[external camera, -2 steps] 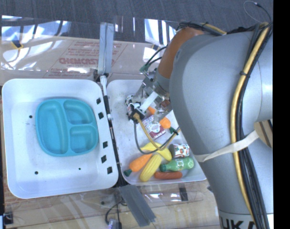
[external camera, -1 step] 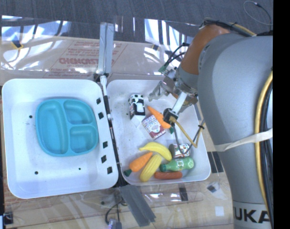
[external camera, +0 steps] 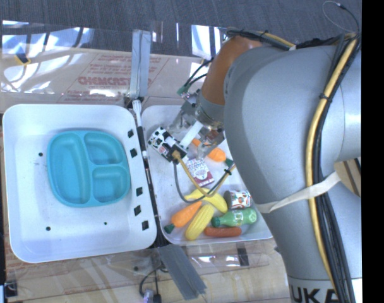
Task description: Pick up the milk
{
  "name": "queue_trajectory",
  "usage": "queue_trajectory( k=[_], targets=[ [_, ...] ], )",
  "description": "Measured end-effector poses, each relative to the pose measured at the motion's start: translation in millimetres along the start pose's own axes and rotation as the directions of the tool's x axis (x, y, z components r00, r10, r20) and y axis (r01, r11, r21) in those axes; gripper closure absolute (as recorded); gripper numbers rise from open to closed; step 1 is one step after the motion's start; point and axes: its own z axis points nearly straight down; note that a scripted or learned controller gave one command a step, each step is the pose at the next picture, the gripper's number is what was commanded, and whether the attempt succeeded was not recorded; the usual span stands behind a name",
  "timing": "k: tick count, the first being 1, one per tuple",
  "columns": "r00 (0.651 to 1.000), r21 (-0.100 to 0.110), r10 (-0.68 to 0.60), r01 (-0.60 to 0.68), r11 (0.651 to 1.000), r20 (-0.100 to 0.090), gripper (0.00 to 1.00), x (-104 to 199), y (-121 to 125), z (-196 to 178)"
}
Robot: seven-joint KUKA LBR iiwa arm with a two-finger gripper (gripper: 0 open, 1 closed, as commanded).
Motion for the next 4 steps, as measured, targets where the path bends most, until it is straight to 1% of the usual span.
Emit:
queue_trajectory(
  k=[1,2,3,4],
  targets=[
    [1.000,0.011,-0.011,0.011,1.000,0.010,1.00,0,-4,-5],
    [0.980,0.011,0.198,-0.198,0.980,0.013,1.00,-8,8,-106],
    [0.956,0.010,0.292,-0.292,0.956,0.014,1.00,-54,66,-169],
    [0.957,0.011,0.290,-0.290,0.957,0.016,0.00,-53,65,-168]
  ],
)
